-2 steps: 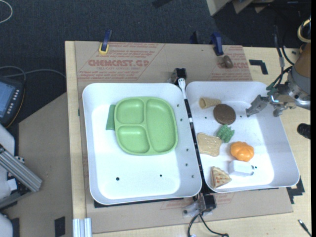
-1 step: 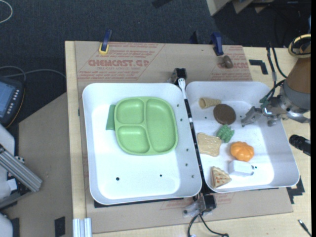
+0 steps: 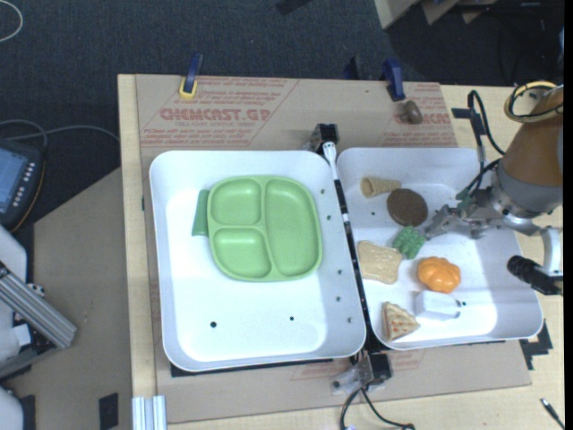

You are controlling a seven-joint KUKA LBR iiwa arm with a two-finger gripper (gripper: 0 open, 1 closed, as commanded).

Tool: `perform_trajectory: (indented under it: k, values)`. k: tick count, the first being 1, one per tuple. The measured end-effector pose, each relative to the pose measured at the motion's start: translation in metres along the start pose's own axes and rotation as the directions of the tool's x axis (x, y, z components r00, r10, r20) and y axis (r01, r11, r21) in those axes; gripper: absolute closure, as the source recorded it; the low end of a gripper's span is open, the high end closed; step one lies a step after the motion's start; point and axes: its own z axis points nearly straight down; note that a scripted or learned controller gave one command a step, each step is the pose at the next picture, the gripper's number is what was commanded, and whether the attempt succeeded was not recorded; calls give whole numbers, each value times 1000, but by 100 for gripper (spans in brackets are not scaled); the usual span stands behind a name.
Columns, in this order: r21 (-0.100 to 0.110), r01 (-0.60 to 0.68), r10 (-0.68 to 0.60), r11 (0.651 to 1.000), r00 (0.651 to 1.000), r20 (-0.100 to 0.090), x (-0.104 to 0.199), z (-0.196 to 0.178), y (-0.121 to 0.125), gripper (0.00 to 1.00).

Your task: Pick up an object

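Claw (image 3: 436, 223) fingers are being held slightly apart, with nothing gripped between them, low in the right bin (image 3: 510, 321). Just beside the tips, the green broccoli piece (image 3: 410, 240) is lying; the brown round (image 3: 407, 207) is sitting just beyond it. An orange pepper (image 3: 439, 274) is resting nearby, below the claw. Far off, the green divided plate (image 3: 264, 227) is lying in the left bin (image 3: 179, 267).
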Motion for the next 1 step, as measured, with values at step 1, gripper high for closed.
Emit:
perform_trajectory:
  k: [1]
  values:
    - [-5,0,0,1000,1000,4,-1,-13,1,100]
